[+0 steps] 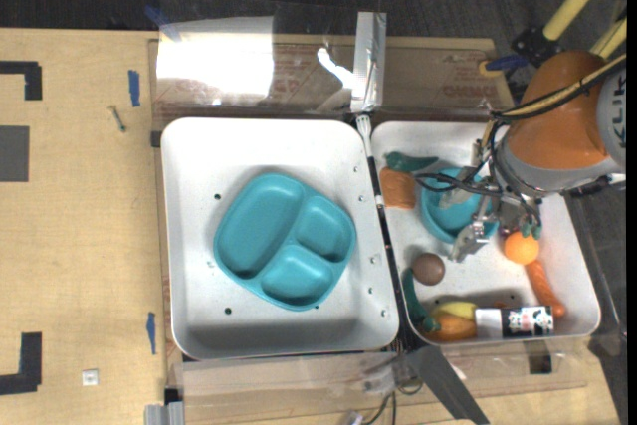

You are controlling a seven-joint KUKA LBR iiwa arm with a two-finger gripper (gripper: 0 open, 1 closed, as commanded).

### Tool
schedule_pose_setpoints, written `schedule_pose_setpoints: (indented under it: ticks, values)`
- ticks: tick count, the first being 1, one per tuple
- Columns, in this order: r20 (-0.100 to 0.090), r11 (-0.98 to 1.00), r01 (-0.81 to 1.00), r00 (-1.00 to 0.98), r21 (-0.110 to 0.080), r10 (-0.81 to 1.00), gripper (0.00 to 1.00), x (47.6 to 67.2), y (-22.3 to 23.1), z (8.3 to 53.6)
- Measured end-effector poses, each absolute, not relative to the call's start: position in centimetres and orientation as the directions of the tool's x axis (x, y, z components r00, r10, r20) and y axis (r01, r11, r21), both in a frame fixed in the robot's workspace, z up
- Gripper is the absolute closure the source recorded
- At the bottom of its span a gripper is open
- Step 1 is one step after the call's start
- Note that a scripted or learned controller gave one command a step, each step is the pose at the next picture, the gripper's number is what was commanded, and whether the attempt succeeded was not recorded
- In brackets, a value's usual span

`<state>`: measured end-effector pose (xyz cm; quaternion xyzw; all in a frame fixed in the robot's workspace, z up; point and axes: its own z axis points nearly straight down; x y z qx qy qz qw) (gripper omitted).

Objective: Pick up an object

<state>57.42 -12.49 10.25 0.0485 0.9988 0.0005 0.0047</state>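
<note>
My gripper (468, 239) hangs low in the right bin (582, 254), over the near edge of a teal bowl (441, 211). An orange ball (521, 248) lies just to its right and a brown ball (429, 268) just to its left. Nothing shows as held. The arm's orange band (557, 119) hides the bin's far right corner.
The right bin also holds an orange-brown piece (398, 189), a carrot (544, 286), a white and black bottle (515, 320), a yellow banana (453, 313) and green pieces (411, 297). A teal divided plate (286, 239) lies in the left bin (189, 174).
</note>
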Motion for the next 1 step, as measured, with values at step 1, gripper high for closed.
schedule_pose_setpoints:
  ticks: [1]
  values:
    - [-0.013, 0.976, -0.219, -0.976, -0.007, -0.219, 0.0, 54.54, -18.51, 9.06]
